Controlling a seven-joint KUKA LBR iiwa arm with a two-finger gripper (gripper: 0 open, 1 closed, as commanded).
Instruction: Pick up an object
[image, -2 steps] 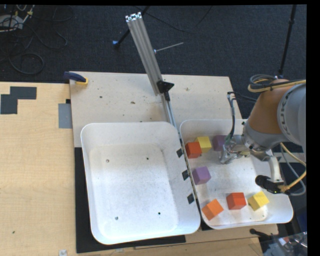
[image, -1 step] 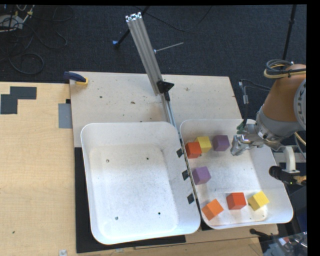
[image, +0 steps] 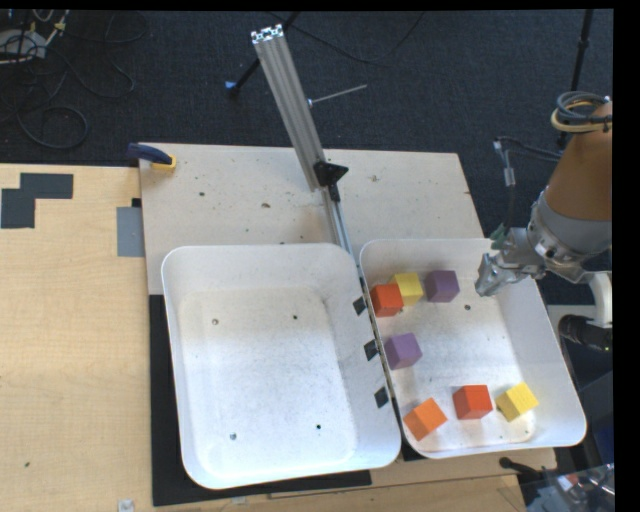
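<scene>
The right bin holds several small cubes. Near its far left lie a red cube, a yellow cube and a purple cube in a row. A second purple cube sits by the left wall. Along the near edge lie an orange cube, a red cube and a yellow cube. My gripper hangs over the far right part of this bin, right of the purple cube, with nothing seen in it.
The left bin lies beside the right one, with black clips along the shared wall. A slanted aluminium bar rises behind the bins. A blue and yellow clamp sits at the bench's far left corner.
</scene>
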